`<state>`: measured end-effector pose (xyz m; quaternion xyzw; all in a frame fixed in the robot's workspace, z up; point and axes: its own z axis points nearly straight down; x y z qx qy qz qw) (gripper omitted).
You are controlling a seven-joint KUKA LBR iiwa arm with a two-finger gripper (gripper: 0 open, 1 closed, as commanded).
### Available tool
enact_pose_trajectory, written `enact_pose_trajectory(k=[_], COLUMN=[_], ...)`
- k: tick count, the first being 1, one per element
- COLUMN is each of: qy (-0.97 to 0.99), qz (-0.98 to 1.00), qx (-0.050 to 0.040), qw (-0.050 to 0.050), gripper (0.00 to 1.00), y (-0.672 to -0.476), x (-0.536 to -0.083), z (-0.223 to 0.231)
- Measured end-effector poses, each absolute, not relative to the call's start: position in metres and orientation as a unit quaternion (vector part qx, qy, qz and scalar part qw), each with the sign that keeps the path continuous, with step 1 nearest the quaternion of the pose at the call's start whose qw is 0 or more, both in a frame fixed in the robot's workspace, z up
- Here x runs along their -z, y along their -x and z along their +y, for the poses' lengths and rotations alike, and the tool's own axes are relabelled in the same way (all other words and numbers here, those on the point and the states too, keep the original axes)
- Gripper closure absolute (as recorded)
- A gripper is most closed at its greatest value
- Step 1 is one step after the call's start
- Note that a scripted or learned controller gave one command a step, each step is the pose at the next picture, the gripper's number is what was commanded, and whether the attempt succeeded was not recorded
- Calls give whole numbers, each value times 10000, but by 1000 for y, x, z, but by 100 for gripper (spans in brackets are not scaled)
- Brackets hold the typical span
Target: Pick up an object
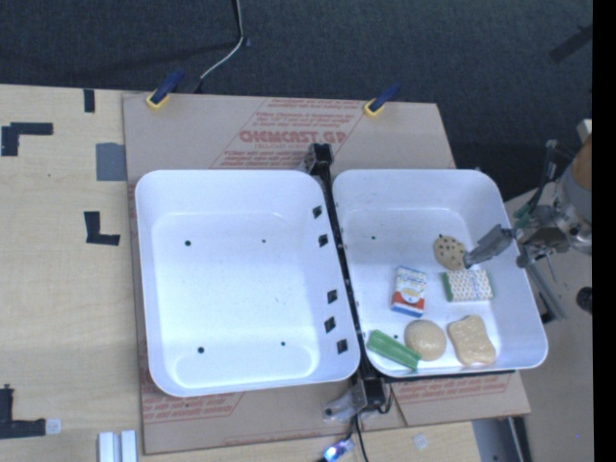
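beside the jaws (478, 250), a cookie (447, 250)

White bins (173, 200) hold a green block (393, 349) and a tan bun (424, 340).

Floor: dark blue-grey carpet (404, 27) across the top.
Bench: pale wood surface (58, 287) with black tape marks (96, 229).
Board: brown cardboard sheet (279, 133) printed in red, held by two yellow-and-blue clamps (166, 89).
Cable: black cord (234, 27) trailing over the carpet.
Light: even, soft.
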<state>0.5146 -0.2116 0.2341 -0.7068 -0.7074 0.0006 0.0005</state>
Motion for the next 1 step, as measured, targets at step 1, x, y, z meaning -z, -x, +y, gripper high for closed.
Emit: enact_pose_trajectory(k=[1], qy=[7068], qz=[-7074], qx=[-1], qw=[-7], gripper=[0], y=[-509], x=[-254], z=[-224])
